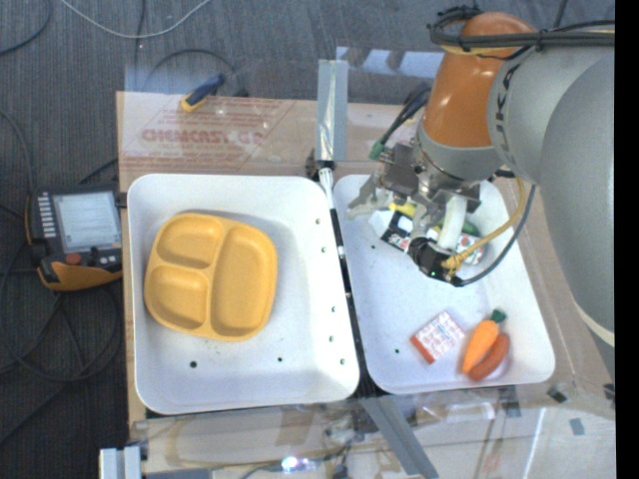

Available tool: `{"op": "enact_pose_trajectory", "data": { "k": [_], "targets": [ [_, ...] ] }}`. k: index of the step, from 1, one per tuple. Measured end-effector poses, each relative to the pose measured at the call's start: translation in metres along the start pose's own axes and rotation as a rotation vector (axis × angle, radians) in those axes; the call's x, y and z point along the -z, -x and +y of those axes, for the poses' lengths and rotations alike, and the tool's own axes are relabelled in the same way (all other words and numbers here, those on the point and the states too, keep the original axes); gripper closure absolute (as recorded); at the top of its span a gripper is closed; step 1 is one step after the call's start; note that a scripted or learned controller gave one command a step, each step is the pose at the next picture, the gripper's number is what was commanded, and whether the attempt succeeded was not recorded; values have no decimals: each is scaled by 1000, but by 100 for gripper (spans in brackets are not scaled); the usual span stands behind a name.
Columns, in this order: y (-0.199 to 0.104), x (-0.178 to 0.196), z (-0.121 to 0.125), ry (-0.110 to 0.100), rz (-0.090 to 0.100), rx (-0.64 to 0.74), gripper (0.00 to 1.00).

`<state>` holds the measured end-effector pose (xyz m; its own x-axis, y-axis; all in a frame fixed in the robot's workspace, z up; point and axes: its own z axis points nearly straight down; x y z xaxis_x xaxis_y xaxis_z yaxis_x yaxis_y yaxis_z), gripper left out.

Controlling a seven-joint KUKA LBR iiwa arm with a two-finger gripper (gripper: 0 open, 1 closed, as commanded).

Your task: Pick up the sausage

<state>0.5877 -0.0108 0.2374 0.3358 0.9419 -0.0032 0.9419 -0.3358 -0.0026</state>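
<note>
Nearest the lens we find the grey arm [559, 118], which reaches in from the view's right, its orange band [469, 88] directly above the gripper [404, 213]. We cannot tell whether the gripper is released or clenched.

1. The right bin [399, 307] lies under the gripper, which hangs over its far end.
2. The left bin [300, 337] lies to the view's left of the gripper and bears a yellow divided plate [212, 274].
3. The carrot [480, 341] lies well apart from the gripper, toward the camera and to the view's right.
4. A red-and-white packet [437, 336] lies nearer the gripper, just beside the carrot.
5. The sausage [494, 362], reddish brown, touches the carrot's far side from the gripper and is partly covered by it.

We judge its long axis parallel to the carrot's, slanting away from the camera toward the view's right. The approach should therefore travel toward the camera and rightward, closing across that axis.
</note>
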Motion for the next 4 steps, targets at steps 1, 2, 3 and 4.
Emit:
{"op": "enact_pose_trajectory", "data": {
  "k": [1,2,3,4],
  "targets": [
    [49,-56,-94,-4,1,21,0],
    [113,-117,-71,-3,3,174,0],
    [154,-30,-55,2,3,387,0],
    [117,-134,-63,20,1,498,0]
  ]
}}
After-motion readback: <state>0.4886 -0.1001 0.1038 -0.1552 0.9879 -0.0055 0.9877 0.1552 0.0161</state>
